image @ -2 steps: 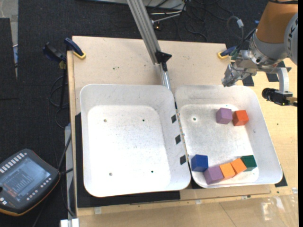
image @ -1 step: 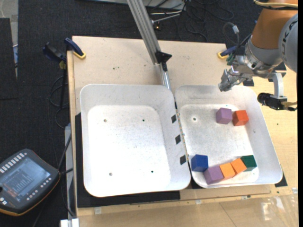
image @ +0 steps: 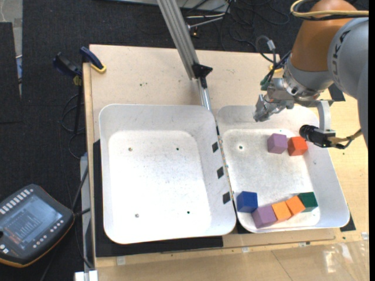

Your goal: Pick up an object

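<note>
In the right bin (image: 328,174) lie several small blocks. A purple block (image: 277,143) and an orange block (image: 297,146) sit side by side near its far edge. Along the near edge run a blue block (image: 247,201), a second purple block (image: 264,215), an orange block (image: 282,210) and a green block (image: 307,202). My gripper (image: 263,111) hangs over the bin's far left part, above and left of the purple block, with nothing visibly held.
The left bin (image: 155,171) stands beside the right one. A slanted metal pole (image: 181,40) crosses the bench's far side down to the bins' junction. A blue and yellow clamp (image: 82,60) grips the bench's left corner. A pendant (image: 29,224) lies at lower left.
</note>
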Controlling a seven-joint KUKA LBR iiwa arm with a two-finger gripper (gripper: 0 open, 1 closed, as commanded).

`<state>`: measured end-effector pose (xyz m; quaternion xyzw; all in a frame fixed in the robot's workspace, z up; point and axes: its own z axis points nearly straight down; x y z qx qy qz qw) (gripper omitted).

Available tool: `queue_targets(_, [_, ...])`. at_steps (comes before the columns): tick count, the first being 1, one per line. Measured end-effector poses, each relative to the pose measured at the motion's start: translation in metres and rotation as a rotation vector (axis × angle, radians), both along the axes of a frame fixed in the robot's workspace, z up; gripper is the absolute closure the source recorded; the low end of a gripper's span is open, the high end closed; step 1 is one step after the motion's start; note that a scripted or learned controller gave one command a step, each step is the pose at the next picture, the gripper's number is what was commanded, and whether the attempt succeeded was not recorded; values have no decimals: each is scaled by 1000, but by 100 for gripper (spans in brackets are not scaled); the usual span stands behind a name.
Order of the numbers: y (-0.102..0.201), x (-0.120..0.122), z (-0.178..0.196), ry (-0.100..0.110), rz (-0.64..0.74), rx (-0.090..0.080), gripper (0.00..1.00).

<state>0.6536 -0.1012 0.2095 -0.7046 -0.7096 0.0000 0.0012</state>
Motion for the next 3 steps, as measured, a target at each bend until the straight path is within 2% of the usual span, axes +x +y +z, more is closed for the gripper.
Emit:
queue_targets(1, [49,-18,14,-1,1,0,100])
queue_targets(3, [150,-58,5,1,1,1,100])
